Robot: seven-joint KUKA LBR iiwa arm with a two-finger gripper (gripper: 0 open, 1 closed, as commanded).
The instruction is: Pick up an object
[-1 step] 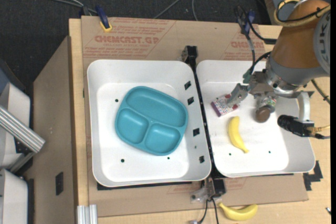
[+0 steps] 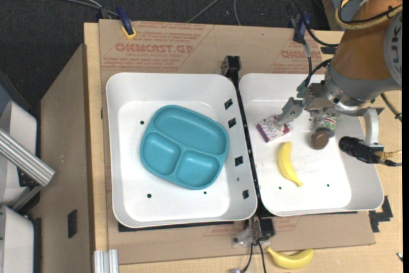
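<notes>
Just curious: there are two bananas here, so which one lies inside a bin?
The banana in the right bin, beside the purple packet. The other banana lies outside, at the bench's front edge.

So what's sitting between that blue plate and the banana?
In the camera view, the blue divided plate lies in the left bin and the banana in the right bin. Between them are bare white floor and the bins' meeting rims with black clips.

Arm (image 2: pixel 364 41) is showing a bulky orange band over a grey wrist, yellow cable looping on top; end effector (image 2: pixel 305 110) is looking like bare grey metal, black cabling trailing.
</notes>
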